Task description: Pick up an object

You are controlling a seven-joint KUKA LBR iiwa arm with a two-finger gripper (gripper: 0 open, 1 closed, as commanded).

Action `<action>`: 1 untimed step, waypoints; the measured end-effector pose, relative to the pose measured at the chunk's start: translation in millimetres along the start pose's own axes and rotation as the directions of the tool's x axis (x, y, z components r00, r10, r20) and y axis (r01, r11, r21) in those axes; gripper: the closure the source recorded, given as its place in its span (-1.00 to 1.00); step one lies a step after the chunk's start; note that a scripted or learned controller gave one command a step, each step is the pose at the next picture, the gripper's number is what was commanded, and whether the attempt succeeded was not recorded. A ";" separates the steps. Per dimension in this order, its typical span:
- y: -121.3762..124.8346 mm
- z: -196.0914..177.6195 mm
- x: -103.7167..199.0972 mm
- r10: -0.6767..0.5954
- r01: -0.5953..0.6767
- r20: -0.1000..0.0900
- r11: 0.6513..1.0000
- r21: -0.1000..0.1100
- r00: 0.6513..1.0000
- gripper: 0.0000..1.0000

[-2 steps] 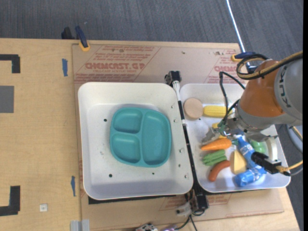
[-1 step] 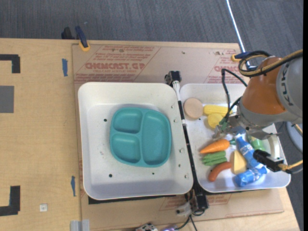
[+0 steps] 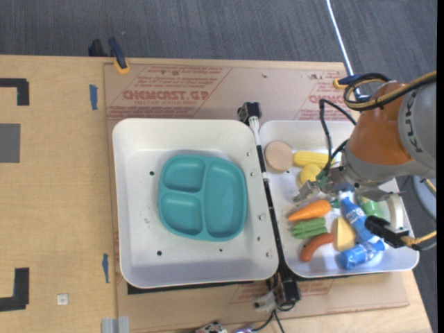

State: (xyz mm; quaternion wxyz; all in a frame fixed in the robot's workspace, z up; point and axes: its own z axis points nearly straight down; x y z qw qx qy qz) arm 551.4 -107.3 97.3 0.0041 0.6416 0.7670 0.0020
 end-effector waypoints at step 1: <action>82.3 12.6 -6.7 0.063 -0.063 -0.003 0.998 0.006 0.998 -1.00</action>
